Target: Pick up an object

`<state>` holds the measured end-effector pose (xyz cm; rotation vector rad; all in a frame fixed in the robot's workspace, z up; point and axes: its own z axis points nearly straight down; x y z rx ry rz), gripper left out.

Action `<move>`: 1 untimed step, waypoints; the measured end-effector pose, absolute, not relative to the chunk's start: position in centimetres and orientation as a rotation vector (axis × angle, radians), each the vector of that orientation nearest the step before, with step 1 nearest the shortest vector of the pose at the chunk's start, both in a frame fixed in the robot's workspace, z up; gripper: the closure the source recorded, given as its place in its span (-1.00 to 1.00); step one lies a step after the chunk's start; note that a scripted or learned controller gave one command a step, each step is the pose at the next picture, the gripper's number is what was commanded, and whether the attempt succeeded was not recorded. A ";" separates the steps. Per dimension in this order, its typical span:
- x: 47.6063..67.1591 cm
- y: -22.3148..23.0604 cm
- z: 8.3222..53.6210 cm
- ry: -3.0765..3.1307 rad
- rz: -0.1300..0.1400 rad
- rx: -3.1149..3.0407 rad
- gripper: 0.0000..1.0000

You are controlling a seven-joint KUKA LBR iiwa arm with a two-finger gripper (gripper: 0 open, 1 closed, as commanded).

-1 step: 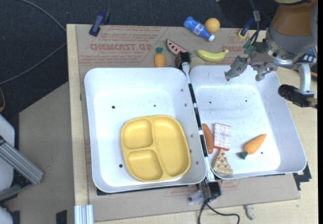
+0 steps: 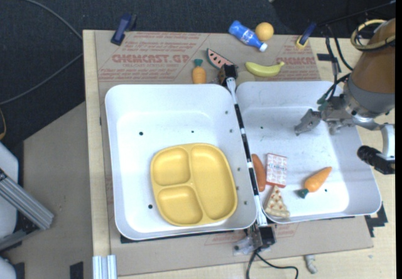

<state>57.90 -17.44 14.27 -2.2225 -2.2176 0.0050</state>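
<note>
Closest to us, the pizza slice (image 2: 277, 203) lies at the right bin's (image 2: 358, 199) front edge, with a pink packet (image 2: 276, 169) just behind it, a long orange stick (image 2: 258, 172) along the left wall and a toy carrot (image 2: 316, 180) off to the right. We see the tool (image 2: 309, 124) low over the back of that bin, well apart from all four, and we cannot tell how far its jaws stand apart. A yellow divided plate (image 2: 193, 183) sits in the left bin (image 2: 125, 114).
</note>
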 end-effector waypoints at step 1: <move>50.6 -19.8 24.5 -2.222 -0.001 -2.226 -1.00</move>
